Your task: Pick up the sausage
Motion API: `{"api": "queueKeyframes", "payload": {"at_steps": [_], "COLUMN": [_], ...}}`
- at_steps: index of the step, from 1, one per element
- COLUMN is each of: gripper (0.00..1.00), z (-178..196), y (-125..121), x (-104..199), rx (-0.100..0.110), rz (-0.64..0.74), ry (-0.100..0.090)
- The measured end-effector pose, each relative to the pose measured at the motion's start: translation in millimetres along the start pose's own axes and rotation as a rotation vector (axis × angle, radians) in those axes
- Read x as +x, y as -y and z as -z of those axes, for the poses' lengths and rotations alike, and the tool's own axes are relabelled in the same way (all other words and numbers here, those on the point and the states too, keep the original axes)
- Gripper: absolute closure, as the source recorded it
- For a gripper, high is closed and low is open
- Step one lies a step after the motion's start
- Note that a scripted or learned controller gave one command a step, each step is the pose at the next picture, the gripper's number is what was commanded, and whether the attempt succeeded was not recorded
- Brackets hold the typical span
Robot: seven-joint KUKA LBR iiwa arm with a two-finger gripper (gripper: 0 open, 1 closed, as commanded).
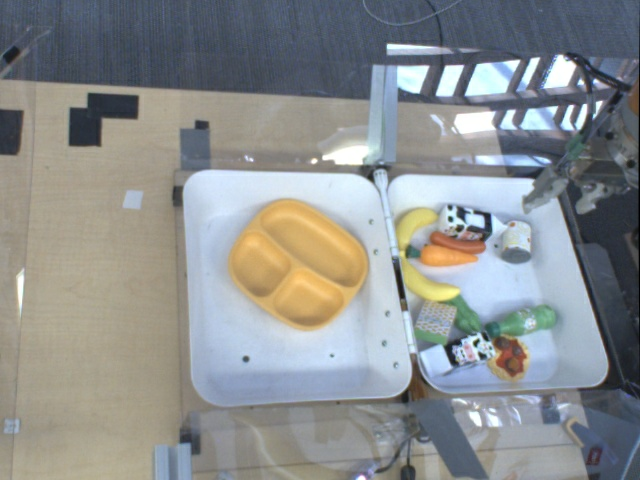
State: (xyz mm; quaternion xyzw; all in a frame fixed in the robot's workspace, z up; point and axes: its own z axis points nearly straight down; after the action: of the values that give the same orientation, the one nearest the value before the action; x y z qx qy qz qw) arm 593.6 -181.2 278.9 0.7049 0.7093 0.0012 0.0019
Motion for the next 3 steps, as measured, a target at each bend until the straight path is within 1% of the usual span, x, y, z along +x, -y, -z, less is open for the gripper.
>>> {"api": "queueKeyframes", "payload": {"at_steps": [1,2,3], "gripper": [0.0,0.0,0.0], "z": [-145,-160,-188], "y": [-49,-32,12], "x": [-8,51,10], "rx": [-0.004,-0.002,-0.011], "rz": [0.066,0.236,0.106], "ry": [0.002,0.0,-0.013]}}
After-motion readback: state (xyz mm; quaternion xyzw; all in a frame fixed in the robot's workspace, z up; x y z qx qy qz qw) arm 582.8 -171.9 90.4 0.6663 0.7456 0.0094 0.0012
